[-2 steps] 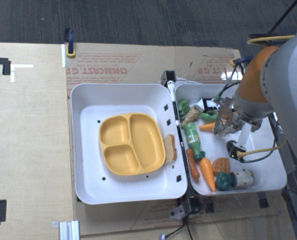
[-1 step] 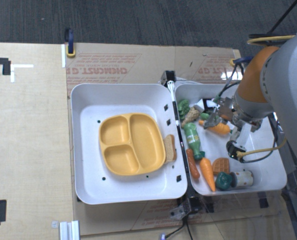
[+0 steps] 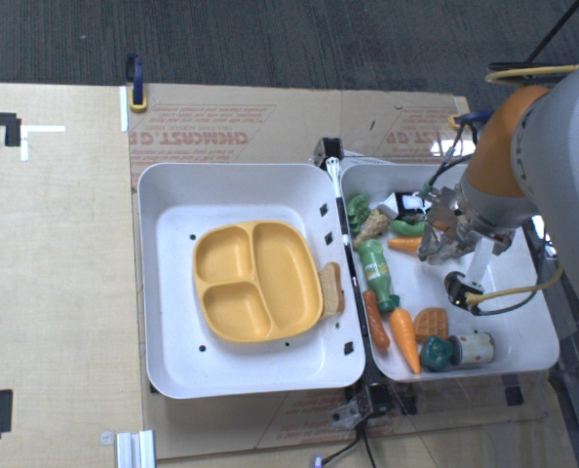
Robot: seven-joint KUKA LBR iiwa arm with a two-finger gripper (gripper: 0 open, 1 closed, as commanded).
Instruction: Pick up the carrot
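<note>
Jaws [image 3: 436, 252] above the right white bin [image 3: 523, 344], carrot not yet gripped
Whether the jaws are released or clenched, I cannot tell; best descend squarely over the orange tapered carrot [image 3: 404, 333], lower centre-right; avoid the neighbouring waffle-like piece [image 3: 431, 322].

Printed red lettering runs across the brown cardboard sheet [image 3: 202, 125] lying under the two white bins, along its far edge. The lettering appears upside down from this camera, and the largest line seems to read "CHEMGST GR", though the letters are too small and blurred to be sure. A second patch of red print [image 3: 416, 136] cannot be read.
</note>
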